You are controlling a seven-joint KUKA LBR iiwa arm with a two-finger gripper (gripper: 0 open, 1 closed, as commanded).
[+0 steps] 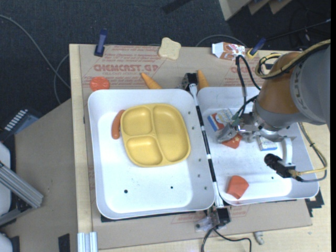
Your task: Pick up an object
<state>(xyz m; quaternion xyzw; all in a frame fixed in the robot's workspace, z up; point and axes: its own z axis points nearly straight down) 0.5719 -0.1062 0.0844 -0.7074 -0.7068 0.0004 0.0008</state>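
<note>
Hovering gripper (229,134) (low) touches red object (231,142).

Yellow tray (155,134), orange block (237,186), white bins (152,193), orange-banded grey arm (294,91).

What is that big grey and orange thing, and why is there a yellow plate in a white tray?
That is a robot arm. A camera above the bench looks down at it. The arm reaches in from the right, and its hand is low over the right white bin, beside a small red piece and a red, white and blue packet. I cannot tell if it is holding anything. An orange-red block lies nearer the front. The left white bin holds a yellow divided plate with a toy sausage beside it.
</note>
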